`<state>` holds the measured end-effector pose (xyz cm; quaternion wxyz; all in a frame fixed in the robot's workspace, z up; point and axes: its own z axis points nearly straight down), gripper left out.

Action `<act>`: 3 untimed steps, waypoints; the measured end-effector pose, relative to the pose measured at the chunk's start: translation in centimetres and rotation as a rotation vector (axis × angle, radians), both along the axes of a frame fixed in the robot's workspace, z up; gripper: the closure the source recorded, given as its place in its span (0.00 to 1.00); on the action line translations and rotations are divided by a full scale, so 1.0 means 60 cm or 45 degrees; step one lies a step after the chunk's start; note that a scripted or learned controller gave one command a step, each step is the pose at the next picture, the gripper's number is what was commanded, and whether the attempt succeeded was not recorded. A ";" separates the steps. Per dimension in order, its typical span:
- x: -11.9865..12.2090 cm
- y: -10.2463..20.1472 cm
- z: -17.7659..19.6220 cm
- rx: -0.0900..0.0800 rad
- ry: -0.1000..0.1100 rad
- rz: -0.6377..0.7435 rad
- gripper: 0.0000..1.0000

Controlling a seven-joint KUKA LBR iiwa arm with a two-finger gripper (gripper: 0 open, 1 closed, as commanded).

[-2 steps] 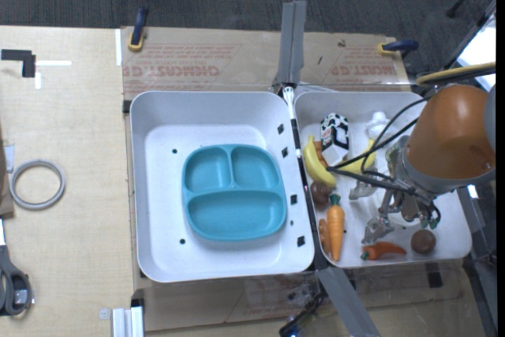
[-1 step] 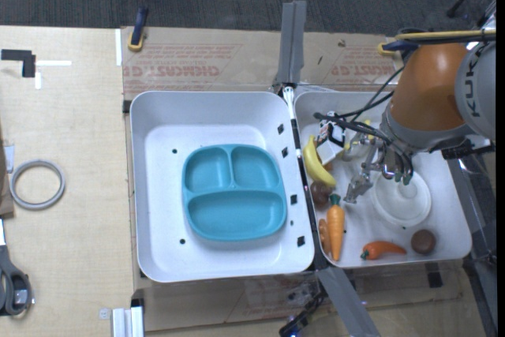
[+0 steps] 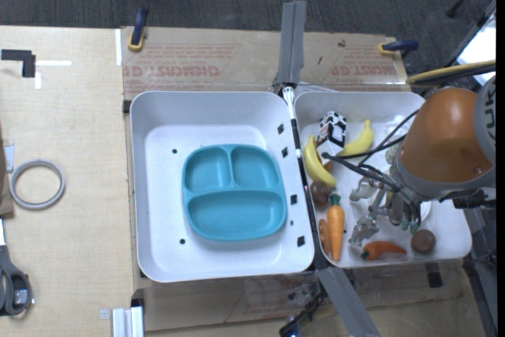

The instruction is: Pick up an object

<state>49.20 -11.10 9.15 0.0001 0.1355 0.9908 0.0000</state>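
The gripper (image 3: 371,226) is lowered just beside the carrot (image 3: 335,226); finger spread cannot be told. The carrot could be nudged aside, not caught.

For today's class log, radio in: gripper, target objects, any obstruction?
Gripper low in right bin, fingers unclear. Carrot beside it, nothing seen held. Cables cross over the bananas.
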 end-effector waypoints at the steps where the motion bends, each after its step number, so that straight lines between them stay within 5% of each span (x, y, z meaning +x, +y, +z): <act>1: 0.121 -0.041 0.002 -0.001 -0.005 0.158 0.00; 2: 0.218 0.027 0.002 -0.003 -0.001 -0.125 0.00; 3: 0.211 -0.155 0.003 0.001 -0.006 -0.257 0.00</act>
